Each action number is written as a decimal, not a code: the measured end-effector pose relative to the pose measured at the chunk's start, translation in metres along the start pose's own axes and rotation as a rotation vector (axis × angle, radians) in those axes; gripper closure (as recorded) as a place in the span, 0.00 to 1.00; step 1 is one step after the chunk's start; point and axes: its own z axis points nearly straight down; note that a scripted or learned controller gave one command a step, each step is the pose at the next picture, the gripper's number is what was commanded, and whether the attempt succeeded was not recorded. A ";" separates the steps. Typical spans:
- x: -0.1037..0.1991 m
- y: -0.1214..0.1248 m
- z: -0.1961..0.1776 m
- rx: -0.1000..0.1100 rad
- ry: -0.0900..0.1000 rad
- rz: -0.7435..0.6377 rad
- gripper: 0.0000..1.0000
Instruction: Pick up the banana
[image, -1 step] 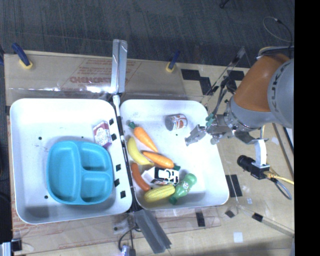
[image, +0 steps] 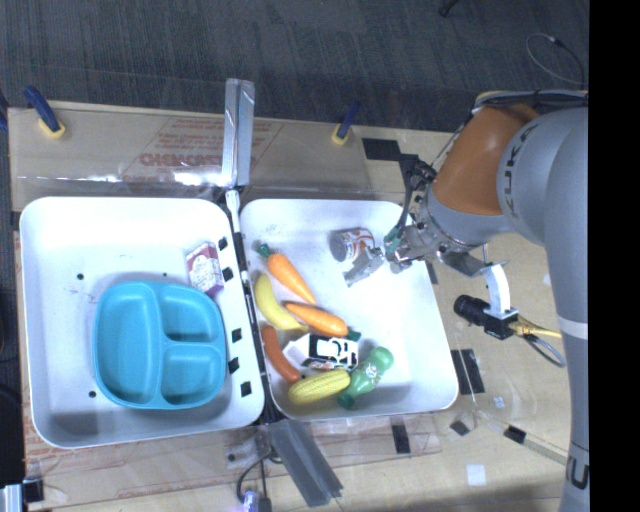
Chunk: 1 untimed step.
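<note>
nearest the lens, a yellow plastic corn cob (image: 318, 387) lies at the right white bin's (image: 420, 330) front edge beside a green bottle (image: 365, 373). the curved yellow banana (image: 272, 304) rests by the bin's left wall, under two orange carrots (image: 302, 300). the grey arm's jaws (image: 372, 258) hover near a crumpled silver can (image: 350, 242); whether spread or pressed together, i cannot tell.

Yellow banana (image: 270, 303), orange carrots (image: 290, 277), blue tray (image: 158, 345), white bins (image: 120, 215)
</note>
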 end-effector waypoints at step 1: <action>0.038 -0.049 0.036 0.000 0.001 -0.370 0.00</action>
